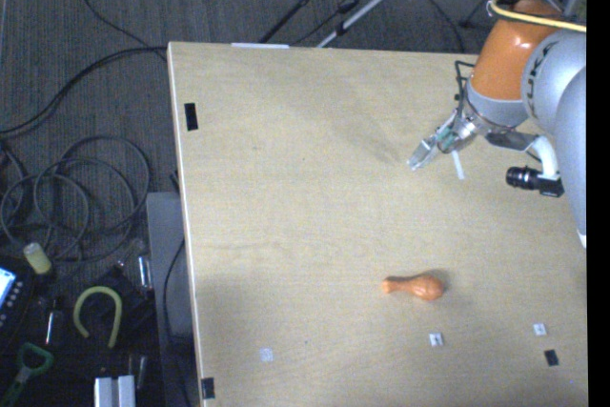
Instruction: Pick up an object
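**One small orange thing, and my claw is well away from it**

One claw (440, 148) is all I have, and it hangs over the bare tan board (286, 186) near its far right part, slanting down and toward the left. I make out two pale tips, one pointing left and a shorter one beside it, with a gap between them, so I judge the claw spread. Nothing sits between the tips.

The thing I am to lift, the orange object (416, 286), lies flat on the board nearer the camera, well apart from my claw and slightly left of it. It has a rounded bulb at its right end and a thin neck running left, rather like a small gourd or a toy drumstick. I judge it light, probably plastic or rubber, smooth enough to slip and apt to roll on its round belly. I would close across the neck or where the neck meets the bulb, with my tips set crosswise to its length.

Much is unclear. My wrist (505, 62) and grey arm are cut off at the right. The claw is small and blurred, so its exact opening is a guess. Small dark and pale marks (436, 338) on the board are too tiny to read.
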`<state>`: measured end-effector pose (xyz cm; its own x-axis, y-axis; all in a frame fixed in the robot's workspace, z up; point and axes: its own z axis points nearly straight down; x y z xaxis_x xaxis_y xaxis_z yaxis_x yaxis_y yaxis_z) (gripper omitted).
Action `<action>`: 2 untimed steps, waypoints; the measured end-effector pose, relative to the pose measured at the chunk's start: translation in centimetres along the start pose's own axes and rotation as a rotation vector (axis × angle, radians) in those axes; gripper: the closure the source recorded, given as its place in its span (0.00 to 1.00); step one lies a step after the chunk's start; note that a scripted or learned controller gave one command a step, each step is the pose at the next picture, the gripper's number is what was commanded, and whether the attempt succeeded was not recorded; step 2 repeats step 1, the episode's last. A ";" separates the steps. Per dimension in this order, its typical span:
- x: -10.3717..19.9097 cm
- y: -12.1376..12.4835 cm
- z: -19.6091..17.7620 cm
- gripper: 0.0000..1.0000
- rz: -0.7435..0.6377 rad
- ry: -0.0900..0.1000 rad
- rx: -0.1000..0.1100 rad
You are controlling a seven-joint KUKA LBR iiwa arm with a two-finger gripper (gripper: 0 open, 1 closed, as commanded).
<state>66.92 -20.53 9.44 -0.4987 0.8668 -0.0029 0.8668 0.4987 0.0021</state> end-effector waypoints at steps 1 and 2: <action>3.3 1.9 -7.4 1.00 0.029 0.004 0.000; 3.3 1.9 -7.4 1.00 0.029 0.004 0.000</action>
